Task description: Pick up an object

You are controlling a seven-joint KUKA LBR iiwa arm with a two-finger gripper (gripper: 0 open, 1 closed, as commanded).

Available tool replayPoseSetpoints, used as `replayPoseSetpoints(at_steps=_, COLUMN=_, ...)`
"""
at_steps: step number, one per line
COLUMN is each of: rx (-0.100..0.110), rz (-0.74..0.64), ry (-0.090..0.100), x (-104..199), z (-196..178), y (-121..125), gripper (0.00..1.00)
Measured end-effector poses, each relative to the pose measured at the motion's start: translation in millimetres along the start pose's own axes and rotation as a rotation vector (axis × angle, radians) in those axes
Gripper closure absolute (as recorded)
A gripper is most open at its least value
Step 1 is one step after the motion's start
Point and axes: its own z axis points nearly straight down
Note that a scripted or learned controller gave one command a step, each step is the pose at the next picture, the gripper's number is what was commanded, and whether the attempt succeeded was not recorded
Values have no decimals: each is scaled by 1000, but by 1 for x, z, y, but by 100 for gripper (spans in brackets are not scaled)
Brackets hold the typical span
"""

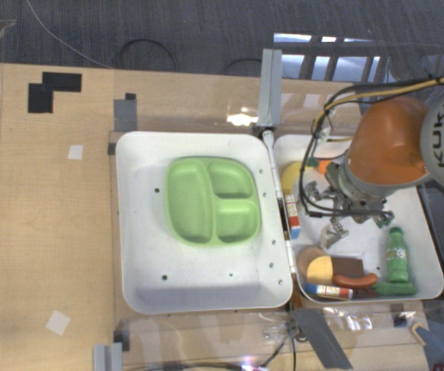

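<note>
My gripper (336,233) hangs over the middle of the right bin (430,280), under the orange band of the arm (384,141). Just below it lie a yellow wedge (320,268) on a tan round piece, a brown block (350,267), a red sausage (357,280) and a marker (332,291). A green bottle (395,258) stands to the gripper's right. A yellow rounded object (290,177) and a small orange piece (324,165) sit to its upper left, partly hidden by cables. Nothing is visibly held.
The left bin (140,284) holds a green divided plate (211,200). A pen-like stick (292,212) lies along the divider between the bins. Black cables loop from the arm over the right bin's back half.
</note>
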Motion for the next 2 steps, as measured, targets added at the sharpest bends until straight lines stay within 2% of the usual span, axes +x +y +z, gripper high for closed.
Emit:
replayPoseSetpoints(at_steps=1, rx=-3, rz=-159, ry=7, x=-18, z=1, y=-13, gripper=0)
replayPoseSetpoints(at_steps=2, rx=-1, rz=-50, ry=0, x=0, z=0, y=-4, gripper=0)
